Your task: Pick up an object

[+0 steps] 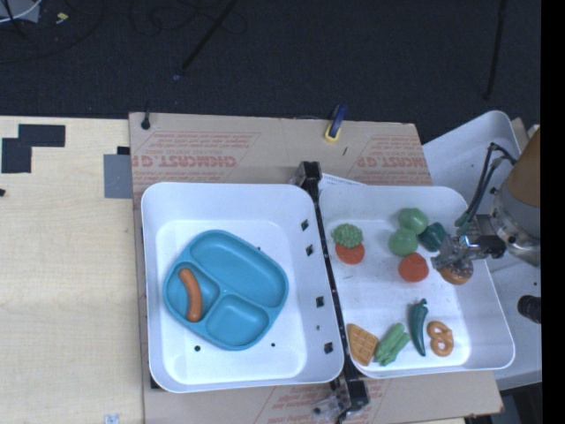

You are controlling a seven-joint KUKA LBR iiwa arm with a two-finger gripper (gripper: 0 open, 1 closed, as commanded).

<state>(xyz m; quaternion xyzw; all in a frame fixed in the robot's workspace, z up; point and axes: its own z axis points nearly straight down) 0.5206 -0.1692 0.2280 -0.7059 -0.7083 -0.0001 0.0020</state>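
Here claw (459,259) over round brown item (457,275), no clear long axis; claw's spread unclear.

The cardboard sheet (265,144) under the two bins carries red printed lettering, seen upside down. At twelve o'clock above the left bin (231,203) it seems to read "CHEMCAST". A second red print, toward one o'clock near the blue and yellow clip (335,124), is too faint to read.
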